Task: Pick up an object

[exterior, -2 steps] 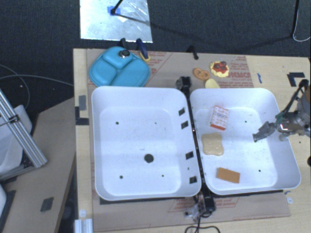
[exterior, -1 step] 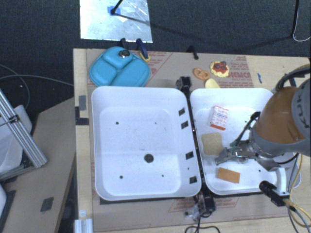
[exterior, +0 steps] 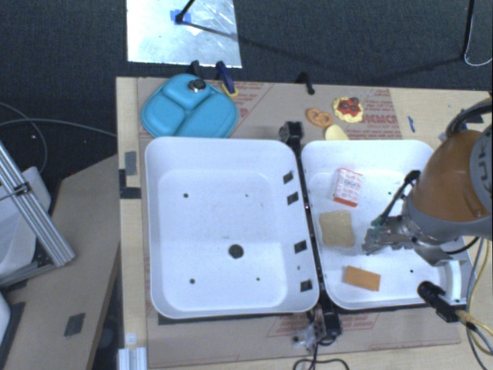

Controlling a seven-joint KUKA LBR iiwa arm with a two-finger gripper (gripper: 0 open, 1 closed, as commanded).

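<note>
Three objects lie in the right bin (exterior: 389, 151): a red-and-white packet (exterior: 347, 186) near the back, a tan sponge-like square (exterior: 337, 229) in the middle, and an orange block (exterior: 361, 277) near the front edge. My gripper (exterior: 374, 240) hangs low in the right bin, just right of the tan square and above the orange block. The orange-banded wrist (exterior: 454, 191) looms over the bin's right side and hides that part of the floor. Nothing can be seen between the fingers.
The left bin (exterior: 223, 156) holds a small dark round piece (exterior: 236, 251). Behind the bins sit a blue divided tray (exterior: 189, 109), toy food pieces (exterior: 348, 109) and a foil sheet (exterior: 183, 20). A metal frame (exterior: 27, 206) stands at the far left.
</note>
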